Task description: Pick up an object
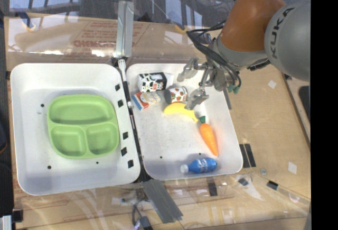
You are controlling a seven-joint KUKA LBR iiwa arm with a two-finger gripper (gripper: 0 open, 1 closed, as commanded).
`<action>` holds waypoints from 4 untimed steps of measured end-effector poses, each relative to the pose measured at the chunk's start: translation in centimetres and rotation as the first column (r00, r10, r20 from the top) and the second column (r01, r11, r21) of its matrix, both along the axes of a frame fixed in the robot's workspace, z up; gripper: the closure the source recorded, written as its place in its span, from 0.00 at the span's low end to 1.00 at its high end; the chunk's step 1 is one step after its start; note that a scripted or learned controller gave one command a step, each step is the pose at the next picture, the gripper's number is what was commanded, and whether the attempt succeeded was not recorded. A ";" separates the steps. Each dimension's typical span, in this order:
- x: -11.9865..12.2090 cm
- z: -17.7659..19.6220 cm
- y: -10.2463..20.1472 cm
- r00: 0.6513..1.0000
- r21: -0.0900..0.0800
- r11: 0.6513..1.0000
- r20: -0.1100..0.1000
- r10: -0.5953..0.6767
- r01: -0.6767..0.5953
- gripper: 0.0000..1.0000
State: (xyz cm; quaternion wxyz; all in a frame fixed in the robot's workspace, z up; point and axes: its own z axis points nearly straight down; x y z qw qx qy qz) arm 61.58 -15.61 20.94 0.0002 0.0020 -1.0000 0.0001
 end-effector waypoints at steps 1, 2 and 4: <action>-4.7 -10.6 -4.7 0.993 -0.004 0.993 0.026 -0.119 0.119 0.00; 2.5 -12.0 -1.6 0.994 0.000 0.994 -0.029 -0.107 0.107 0.00; -4.5 -10.5 5.9 0.925 -0.007 0.925 0.014 -0.379 0.379 1.00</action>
